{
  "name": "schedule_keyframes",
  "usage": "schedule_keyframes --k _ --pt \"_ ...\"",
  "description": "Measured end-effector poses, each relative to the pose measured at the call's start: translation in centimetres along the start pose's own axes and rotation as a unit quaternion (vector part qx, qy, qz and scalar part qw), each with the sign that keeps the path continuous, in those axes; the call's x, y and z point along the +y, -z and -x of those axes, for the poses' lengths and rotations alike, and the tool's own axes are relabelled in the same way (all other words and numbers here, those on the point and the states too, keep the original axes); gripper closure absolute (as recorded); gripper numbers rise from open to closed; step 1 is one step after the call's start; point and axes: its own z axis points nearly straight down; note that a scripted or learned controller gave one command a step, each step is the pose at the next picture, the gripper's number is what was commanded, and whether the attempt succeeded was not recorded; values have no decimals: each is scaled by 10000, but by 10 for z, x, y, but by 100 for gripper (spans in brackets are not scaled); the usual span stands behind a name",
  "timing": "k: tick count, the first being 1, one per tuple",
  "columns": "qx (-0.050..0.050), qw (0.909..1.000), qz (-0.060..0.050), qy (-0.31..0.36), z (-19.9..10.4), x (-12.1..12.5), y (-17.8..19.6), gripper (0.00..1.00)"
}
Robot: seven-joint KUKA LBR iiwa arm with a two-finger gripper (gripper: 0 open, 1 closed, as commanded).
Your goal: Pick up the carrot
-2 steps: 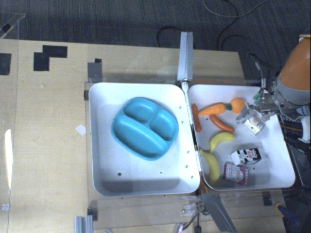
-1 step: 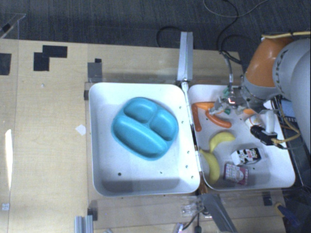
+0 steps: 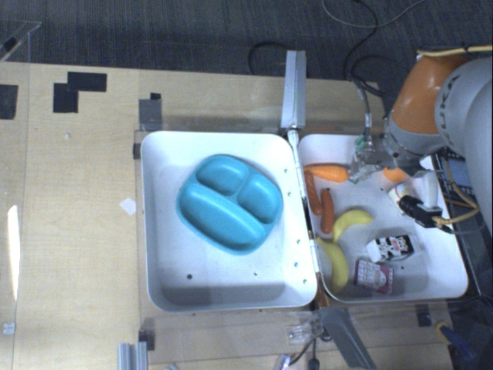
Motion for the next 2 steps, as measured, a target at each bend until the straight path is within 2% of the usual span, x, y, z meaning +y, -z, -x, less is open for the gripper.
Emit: schedule_keyframes --k 1,2 --pt "0 10000 -1 -1 0 0 0 0" --pt "8 9999 -153 -29 -27 32 -30 0"
